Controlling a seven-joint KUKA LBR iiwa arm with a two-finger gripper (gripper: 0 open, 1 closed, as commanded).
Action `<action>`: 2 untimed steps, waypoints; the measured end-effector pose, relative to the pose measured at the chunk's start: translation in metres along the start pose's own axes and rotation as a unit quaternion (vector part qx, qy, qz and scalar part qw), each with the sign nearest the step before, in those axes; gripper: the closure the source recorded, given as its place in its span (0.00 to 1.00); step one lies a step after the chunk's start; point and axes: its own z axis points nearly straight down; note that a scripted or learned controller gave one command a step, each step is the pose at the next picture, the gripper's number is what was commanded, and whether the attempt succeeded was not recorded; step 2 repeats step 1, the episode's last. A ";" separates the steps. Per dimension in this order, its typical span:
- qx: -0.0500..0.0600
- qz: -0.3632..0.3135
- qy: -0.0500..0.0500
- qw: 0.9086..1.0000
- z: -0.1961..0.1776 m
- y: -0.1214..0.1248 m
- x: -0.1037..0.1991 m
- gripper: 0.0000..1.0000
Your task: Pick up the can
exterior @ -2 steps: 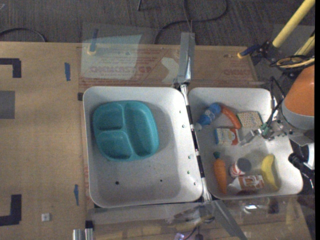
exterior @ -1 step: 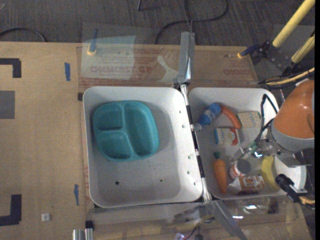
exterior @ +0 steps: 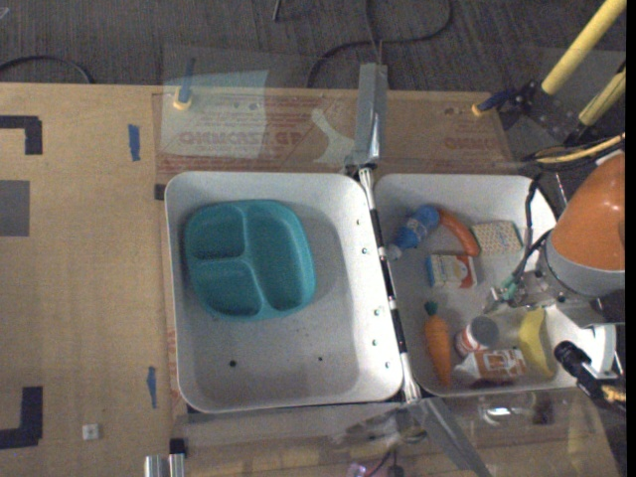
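Observation:
The can [exterior: 484, 327] stands upright in the right bin [exterior: 397, 291], its grey round top showing near the bin's front middle. My gripper [exterior: 509, 293] hangs just behind and to the right of the can, low over the bin, apart from it as far as I can see. The arm's orange band [exterior: 596, 229] sits above it at the right edge. Nothing shows in the gripper.
Around the can lie a carrot [exterior: 437, 342], a red-and-white labelled pack [exterior: 494, 364], a yellow object [exterior: 537, 342], a small carton [exterior: 452, 269], a blue bottle [exterior: 415, 227], an orange sausage shape [exterior: 459, 232] and a beige block [exterior: 497, 237]. The left bin [exterior: 268, 376] holds a teal divided plate [exterior: 248, 258].

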 end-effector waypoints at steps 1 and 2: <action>0.007 0.217 0.003 0.976 0.009 -0.020 0.019 1.00; 0.007 0.217 0.003 0.976 0.009 -0.020 0.019 1.00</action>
